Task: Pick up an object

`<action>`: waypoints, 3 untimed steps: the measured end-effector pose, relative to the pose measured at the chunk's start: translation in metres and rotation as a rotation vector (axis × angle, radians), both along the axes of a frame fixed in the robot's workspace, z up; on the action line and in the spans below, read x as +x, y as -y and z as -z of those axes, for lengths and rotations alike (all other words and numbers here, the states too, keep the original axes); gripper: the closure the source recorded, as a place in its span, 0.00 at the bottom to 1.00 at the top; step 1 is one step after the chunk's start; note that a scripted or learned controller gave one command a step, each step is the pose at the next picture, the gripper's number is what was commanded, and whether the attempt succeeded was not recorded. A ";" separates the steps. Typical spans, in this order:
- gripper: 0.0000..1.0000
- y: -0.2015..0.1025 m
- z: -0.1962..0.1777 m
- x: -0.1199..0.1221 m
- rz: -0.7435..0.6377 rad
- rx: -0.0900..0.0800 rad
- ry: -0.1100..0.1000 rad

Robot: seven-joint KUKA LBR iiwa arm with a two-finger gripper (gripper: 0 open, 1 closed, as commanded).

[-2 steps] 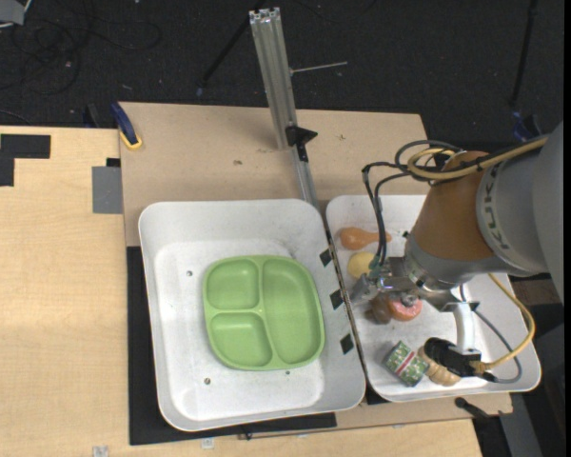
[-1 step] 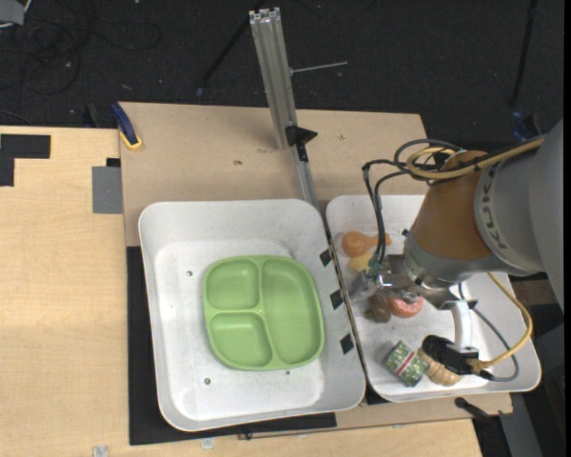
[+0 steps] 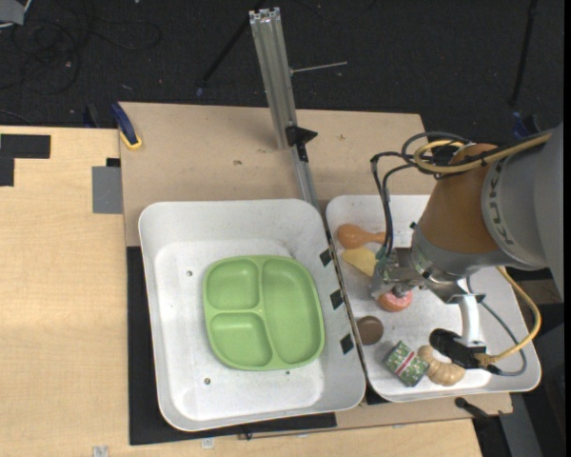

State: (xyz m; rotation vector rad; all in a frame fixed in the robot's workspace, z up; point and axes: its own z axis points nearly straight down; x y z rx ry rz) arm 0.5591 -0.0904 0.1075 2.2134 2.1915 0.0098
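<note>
The gripper (image 3: 396,287) sits low over a pink object (image 3: 396,300), grip state impossible to tell

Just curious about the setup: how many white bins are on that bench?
2. The left bin holds a green divided plate. The right bin holds small items, with the arm reaching over it; the arm may hide some of them.

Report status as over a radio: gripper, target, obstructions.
Gripper low in right bin, over pink object; grip unconfirmed. Yellow piece and brown disc close by. Green tray in left bin.
</note>
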 end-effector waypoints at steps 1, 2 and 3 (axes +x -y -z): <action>1.00 0.010 -0.049 0.000 -0.008 0.014 -0.022; 1.00 0.014 -0.092 -0.001 -0.010 0.014 -0.021; 1.00 0.015 -0.134 0.000 -0.011 0.014 -0.021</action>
